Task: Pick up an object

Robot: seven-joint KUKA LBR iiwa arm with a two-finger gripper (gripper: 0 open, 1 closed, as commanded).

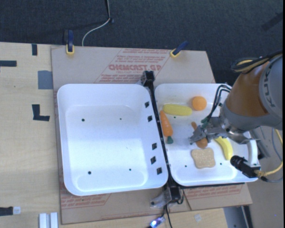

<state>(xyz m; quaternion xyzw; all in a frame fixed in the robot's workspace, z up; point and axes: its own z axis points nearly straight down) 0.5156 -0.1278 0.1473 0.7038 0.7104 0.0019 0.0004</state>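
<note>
Landmark: white plastic right-hand bin (180, 177) on the counter (19, 141). The grey arm with orange band (249, 96) leans in over the bin's right wall. The gripper (199, 137) is low at bin centre, on a small brown-orange piece (202, 143); can't tell if it's clenched or released, or whether anything's held. Around it: yellow corn-like piece (177, 110) toward the far wall, orange carrot (166, 124) along the left wall, yellow banana (224, 147) near the right wall, tan toast slice (203, 158) toward the near wall, orange ball (198, 103) at the far wall. Advice: close fully on the small piece, lift straight up, avoid brushing toast and banana.
</note>
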